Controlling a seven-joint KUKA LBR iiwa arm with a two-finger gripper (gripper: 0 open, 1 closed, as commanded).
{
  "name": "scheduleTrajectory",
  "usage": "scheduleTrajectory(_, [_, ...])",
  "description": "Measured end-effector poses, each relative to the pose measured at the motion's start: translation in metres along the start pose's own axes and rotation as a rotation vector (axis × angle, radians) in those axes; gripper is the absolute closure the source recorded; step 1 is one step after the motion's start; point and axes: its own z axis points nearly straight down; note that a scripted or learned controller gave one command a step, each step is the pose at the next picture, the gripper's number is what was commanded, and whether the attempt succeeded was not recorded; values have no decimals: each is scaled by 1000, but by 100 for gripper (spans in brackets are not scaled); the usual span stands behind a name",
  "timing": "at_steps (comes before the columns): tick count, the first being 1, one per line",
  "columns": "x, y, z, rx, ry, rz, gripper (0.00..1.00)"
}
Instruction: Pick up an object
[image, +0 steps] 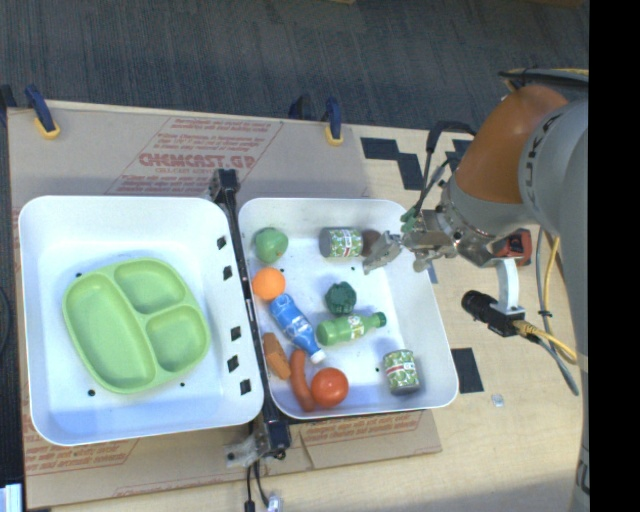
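Nothing has been picked up, as far as can be judged: every object is seen lying in a bin, and none is seen between the fingers of the hand (385, 250). Whether the hand is released or clenched cannot be told at this size. The whole grasp and lift are judged to be left.

The surface (330, 155) is covered by brown card bearing two white bins. In the left bin (40, 330) a green three-part tray (135, 322) is laid. The right bin (425, 320) holds all the small things. The arm (510, 160) is reached in over this bin's upper right corner, with the hand placed just beside a labelled can (342, 243).

The nearest candidate is taken to be that can. A blue bottle (296, 325) and a green bottle (350, 328) are laid near the middle, the two almost touching. A second can (401, 371) is placed at the lower right, a tomato (329, 386) at the bottom, with a carrot (277, 356) and a red sausage-like piece (301, 379) close beside it. A lime-like fruit (269, 244), an orange (268, 284) and a dark green piece (341, 297) are also present.

The crowding at the lower left and the bin wall by the can may hinder a clean grip.
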Motion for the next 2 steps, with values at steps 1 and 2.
scheduleTrajectory(1, [42,27,85,2,0,-2,0])
scheduleTrajectory(2, [65,72,102,14,3,3,0])
